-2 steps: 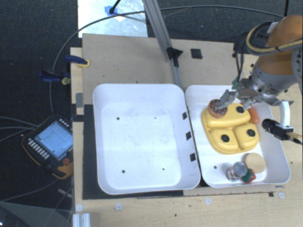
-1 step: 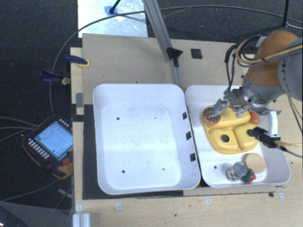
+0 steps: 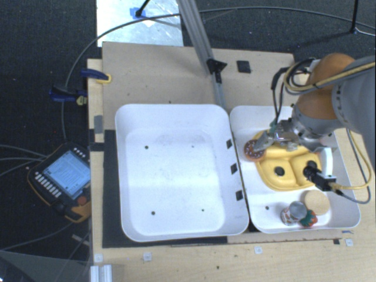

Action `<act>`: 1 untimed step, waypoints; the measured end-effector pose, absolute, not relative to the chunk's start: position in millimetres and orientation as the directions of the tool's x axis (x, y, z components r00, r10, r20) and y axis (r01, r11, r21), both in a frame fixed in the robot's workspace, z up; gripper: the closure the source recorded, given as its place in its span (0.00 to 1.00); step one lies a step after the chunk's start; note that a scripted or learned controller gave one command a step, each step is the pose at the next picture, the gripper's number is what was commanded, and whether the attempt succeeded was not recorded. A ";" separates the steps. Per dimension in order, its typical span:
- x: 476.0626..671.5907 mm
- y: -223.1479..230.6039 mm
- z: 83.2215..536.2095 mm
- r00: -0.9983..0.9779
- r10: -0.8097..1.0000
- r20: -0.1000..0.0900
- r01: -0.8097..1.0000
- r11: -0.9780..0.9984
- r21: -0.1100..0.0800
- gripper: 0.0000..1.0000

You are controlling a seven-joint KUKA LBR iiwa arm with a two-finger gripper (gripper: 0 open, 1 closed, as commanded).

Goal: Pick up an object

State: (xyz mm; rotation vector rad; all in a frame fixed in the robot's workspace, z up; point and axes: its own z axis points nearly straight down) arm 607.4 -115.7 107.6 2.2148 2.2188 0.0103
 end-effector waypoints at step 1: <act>611.8 -115.1 111.1 -0.004 1.000 -0.003 1.000 0.004 0.024 0.00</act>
